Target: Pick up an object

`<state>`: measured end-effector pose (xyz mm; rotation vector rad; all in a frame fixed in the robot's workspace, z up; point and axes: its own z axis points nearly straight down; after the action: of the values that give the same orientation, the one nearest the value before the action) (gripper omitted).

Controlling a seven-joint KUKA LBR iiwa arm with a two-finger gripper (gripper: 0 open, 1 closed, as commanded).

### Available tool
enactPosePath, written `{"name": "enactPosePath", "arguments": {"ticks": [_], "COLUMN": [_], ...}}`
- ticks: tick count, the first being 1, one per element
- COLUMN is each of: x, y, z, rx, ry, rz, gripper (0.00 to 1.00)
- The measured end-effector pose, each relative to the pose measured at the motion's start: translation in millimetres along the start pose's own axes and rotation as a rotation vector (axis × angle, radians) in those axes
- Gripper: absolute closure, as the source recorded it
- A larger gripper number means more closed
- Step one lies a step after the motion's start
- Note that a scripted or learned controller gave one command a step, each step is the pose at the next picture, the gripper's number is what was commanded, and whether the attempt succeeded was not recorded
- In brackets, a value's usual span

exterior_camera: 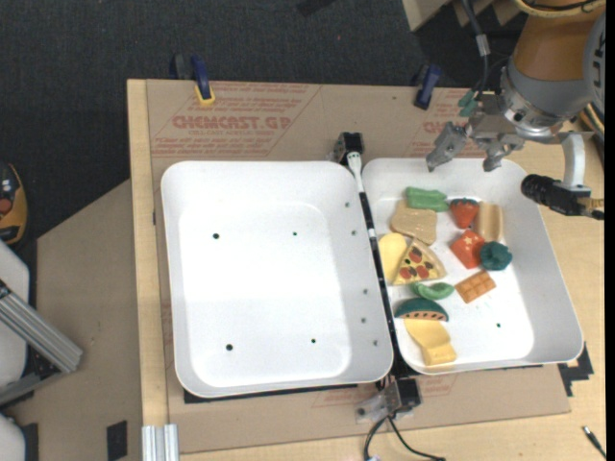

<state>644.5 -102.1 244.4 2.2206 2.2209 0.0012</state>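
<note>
We hover our gripper [469,152], fingers spread and empty, over the right bin's [548,301] twelve o'clock rim. Toy foods cluster below, a green piece [426,198] nearest. Next: descend and close.

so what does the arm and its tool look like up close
The arm has a broad orange band above a grey wrist, with dark cables running down beside it. Its tool is grey metal with two short dark-tipped fingers.
</note>
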Motion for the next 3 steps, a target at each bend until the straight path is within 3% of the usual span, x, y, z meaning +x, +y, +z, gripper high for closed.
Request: {"name": "enactPosePath", "arguments": {"ticks": [1, 2, 3], "x": [0, 51, 113], "y": [1, 24, 23], "z": [-11, -77, -261], "rx": [-0.004, -0.009, -0.022], "ry": [-0.001, 0.001, 0.001], "rz": [-0.001, -0.006, -0.007], "gripper": [1.00, 1.00, 1.00]}}
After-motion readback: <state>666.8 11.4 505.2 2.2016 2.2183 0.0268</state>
